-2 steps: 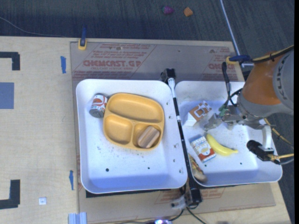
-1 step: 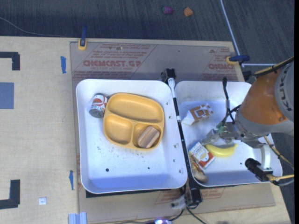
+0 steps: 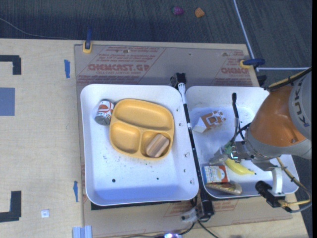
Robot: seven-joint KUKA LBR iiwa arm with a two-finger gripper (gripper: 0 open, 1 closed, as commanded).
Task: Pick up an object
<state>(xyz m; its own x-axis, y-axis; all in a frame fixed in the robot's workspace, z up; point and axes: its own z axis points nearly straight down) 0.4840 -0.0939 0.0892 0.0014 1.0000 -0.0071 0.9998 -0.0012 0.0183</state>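
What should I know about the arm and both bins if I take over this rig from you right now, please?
Gripper: low in the right bin, near its front; whether its fingers are open or shut cannot be seen, and nothing is visibly held.
Right bin: a yellow banana just by the gripper, a small carton and a flat packet at the front, a white card with an orange print further back.
Left bin: a yellow divided tray with a tan block in one compartment, and a can lying beside the tray.
Done: no pick confirmed. Left: grasp and lift one object.
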